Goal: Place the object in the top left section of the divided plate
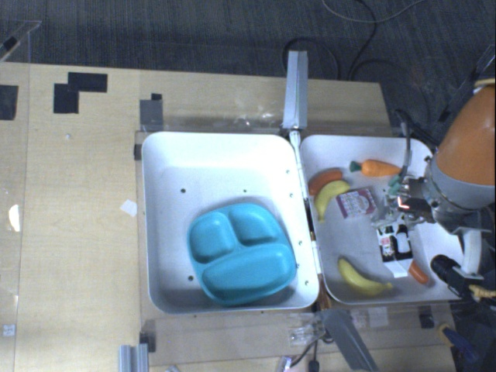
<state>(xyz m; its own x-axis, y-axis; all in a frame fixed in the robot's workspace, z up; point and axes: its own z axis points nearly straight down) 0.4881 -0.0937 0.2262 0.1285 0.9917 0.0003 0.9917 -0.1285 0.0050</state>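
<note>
The gripper (397, 235) hangs low over the right-hand white bin (364, 149), and whether its jaws are spread or pinched cannot be told: the dark finger assembly blurs into the black-and-white patch under it. Nothing can be seen clamped between them, so no grasp can be called yet. Just at ten o'clock from the gripper lies a small purple-and-white packet (356, 203). Further out at ten o'clock sits a short yellow banana (329, 196), touching a reddish-orange rounded piece (324, 179) behind it. At twelve o'clock rests an orange toy carrot with a green tip (375, 167), and at seven o'clock a longer yellow banana (361, 278) lies near the bin's front wall. A small orange item (419, 272) peeks out at five o'clock (partly hidden by the arm). Which of these is the task's object cannot be told. Well away at nine o'clock, in the left white bin (167, 208), the blue divided plastic plate (242, 251) waits, its top left section bare. By the look of it, the job is barely begun: pick, carry and placement are all still ahead.
</note>
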